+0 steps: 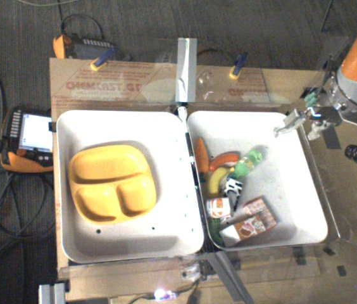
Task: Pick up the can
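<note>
Crowded against the right bin's (318, 195) left wall, the small can (217, 208) touches a banana (218, 180) and carton (249, 220), so the gripper (299, 120), grasping nothing, fingers spread, could snag neighbours instead.

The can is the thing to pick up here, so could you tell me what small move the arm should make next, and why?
Probably a short move left and toward the bin's near edge. The end effector hovers at the right bin's far right rim, apart from the can, which lies against the bin's left wall among the banana, a carton and other items.
</note>
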Robot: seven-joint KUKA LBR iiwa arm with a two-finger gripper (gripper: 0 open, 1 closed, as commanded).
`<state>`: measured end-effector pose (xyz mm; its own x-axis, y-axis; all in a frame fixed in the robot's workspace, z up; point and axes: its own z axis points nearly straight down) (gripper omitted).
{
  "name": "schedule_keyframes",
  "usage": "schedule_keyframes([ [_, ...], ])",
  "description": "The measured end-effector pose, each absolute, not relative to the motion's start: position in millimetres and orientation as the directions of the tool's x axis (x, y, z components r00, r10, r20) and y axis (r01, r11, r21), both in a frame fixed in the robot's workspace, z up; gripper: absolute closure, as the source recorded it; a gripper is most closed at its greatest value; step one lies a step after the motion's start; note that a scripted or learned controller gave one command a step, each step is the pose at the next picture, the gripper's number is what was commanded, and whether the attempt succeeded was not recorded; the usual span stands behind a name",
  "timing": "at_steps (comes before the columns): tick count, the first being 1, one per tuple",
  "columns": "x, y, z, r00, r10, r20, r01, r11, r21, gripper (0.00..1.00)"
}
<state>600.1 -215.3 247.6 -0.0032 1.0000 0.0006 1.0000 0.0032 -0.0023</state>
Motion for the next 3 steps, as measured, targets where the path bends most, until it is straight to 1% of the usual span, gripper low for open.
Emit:
schedule_keyframes([
  [1, 523.4, -162, 126, -0.116, 0.993, -0.001, 0.993, 0.117, 0.005, 0.00],
  [2, 541.2, -132, 109, 0.170, 0.985, 0.000, 0.985, -0.170, 0.042, 0.00],
  [3, 552.0, -167, 182, 0.125, 0.992, -0.003, 0.992, -0.125, -0.002, 0.00],
])
